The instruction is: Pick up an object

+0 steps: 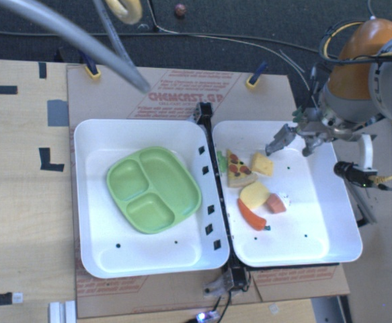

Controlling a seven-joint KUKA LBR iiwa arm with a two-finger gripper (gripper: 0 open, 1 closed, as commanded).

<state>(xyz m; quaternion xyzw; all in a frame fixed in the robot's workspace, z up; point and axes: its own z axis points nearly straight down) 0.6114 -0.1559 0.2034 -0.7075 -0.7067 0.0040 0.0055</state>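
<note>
A pale wooden worktop (21, 180) fills the left and lower part of the scene, marked with a few dark tape shapes (48, 159) near its left edge. A brown cardboard sheet (189, 89) with red printing lies flat on the worktop, held at its far edge by two yellow-tipped clamps (91, 70). Two shallow white bins rest side by side on the cardboard, touching along their inner walls: the left bin (98, 254) and the right bin (330, 247). A row of black clips (212, 210) runs along the seam between them.
</note>
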